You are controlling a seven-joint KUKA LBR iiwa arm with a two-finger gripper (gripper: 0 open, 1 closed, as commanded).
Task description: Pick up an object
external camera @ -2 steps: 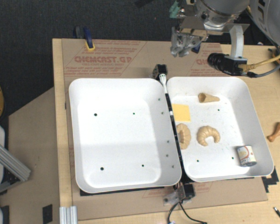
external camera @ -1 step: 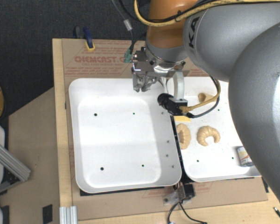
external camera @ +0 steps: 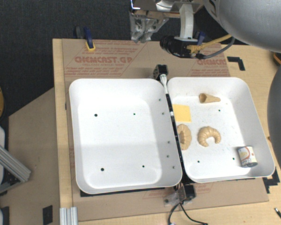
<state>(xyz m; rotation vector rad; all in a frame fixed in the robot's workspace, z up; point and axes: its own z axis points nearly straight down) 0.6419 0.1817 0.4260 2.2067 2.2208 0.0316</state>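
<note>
Right bin (external camera: 253, 107), white, shallow; the reference for all items. Contents: croissant (external camera: 209, 136) near its middle; yellow cheese slice (external camera: 181, 113) toward the left wall; bread roll (external camera: 183, 137) just below the slice; small cone-shaped pastry (external camera: 209, 98) near the far rim; small can (external camera: 247, 156) in the near right corner. Gripper (external camera: 143, 32): raised beyond the far rim, carrying nothing; finger spread cannot be told.

L bin (external camera: 84, 125) | cardboard base (external camera: 112, 55) | blue clamp (external camera: 89, 37) | prob. cables (external camera: 185, 214) at front

Croissant (external camera: 209, 136) in right bin (external camera: 253, 121), beside can (external camera: 247, 156).
</note>
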